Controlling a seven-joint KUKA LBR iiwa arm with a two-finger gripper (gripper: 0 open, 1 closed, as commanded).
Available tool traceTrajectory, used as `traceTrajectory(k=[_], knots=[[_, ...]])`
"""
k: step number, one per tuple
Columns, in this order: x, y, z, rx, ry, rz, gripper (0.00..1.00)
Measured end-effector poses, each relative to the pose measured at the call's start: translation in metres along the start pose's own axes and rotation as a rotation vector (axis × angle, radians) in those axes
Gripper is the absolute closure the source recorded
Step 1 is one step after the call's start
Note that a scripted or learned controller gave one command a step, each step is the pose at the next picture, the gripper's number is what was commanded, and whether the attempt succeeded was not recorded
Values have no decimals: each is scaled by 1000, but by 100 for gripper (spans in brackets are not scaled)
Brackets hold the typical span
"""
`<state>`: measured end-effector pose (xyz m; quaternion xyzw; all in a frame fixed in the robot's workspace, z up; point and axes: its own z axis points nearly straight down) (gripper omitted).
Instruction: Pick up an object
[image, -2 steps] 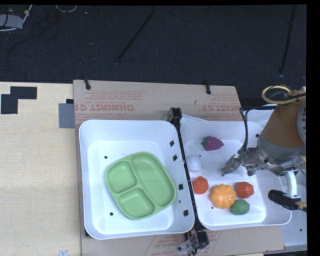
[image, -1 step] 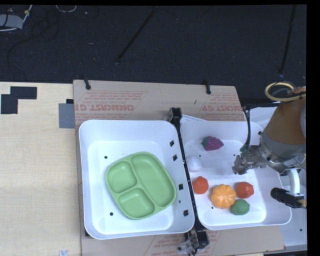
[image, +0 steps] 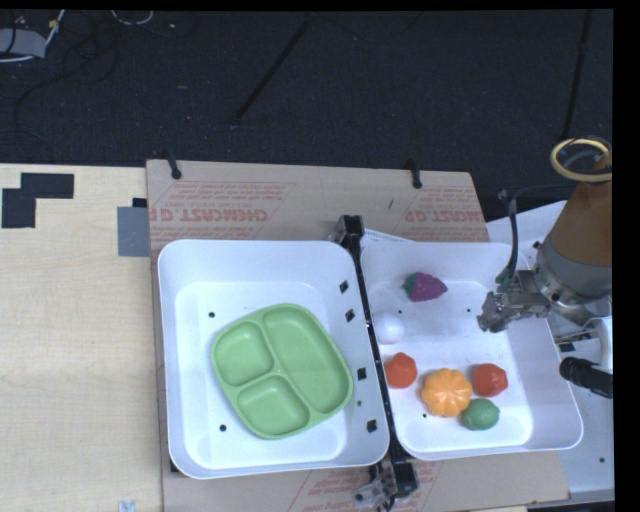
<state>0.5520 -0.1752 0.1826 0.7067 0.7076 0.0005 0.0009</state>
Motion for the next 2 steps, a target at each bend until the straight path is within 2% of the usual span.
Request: traceTrajectory(k=[1,2], knots=[[-10,1,-59,-2,-1,0,100],[-11,1,-80,2,0,0,100]])
